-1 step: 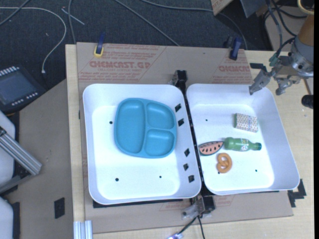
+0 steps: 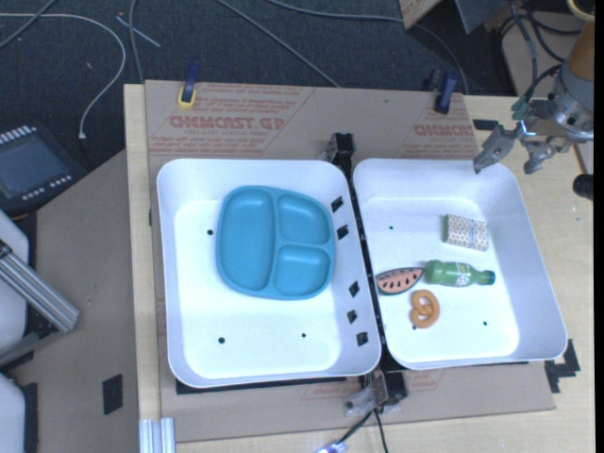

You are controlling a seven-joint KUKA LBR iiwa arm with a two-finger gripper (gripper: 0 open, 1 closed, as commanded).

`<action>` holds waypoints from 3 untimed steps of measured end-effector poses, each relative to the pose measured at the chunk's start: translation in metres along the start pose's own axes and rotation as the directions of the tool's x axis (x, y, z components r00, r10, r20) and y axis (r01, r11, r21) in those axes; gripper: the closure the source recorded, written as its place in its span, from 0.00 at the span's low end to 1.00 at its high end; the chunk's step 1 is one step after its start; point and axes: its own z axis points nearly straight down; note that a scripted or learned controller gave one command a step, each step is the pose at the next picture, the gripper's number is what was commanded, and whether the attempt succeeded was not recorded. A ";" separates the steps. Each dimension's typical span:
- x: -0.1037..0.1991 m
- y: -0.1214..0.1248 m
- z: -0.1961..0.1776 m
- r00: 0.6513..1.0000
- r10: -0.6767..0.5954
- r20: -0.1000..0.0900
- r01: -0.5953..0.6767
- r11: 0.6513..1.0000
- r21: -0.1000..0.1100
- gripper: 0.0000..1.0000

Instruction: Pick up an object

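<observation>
A: Where is your claw [image 2: 511, 156] now?

B: Up at the far right corner of the right bin [image 2: 528, 253], over the rim. Its two fingers are spread apart and nothing sits between them.

A: So what can you grab?

B: Four small things lie in the right bin. A checked block [image 2: 466, 231] sits near the right edge. A green bottle [image 2: 459, 274] lies flat on its side in the middle. A melon slice [image 2: 399, 279] touches the bottle's end, and a pretzel [image 2: 425, 308] lies just below them.

A: And the left bin [image 2: 189, 253]?

B: You have a blue plate [image 2: 276, 243] there, wide and flat, so probably hard to pinch.

A: Which one first?

B: I think the block. It sits alone, nearest your claw, so your fingers can go down on both sides without bumping anything.
</observation>
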 end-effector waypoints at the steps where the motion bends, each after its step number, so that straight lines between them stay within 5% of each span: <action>1: 0.001 -0.001 0.042 1.000 0.000 -0.001 0.000 1.000 0.005 0.00; 3: -0.008 0.007 0.131 1.000 0.000 -0.001 0.000 1.000 0.005 0.00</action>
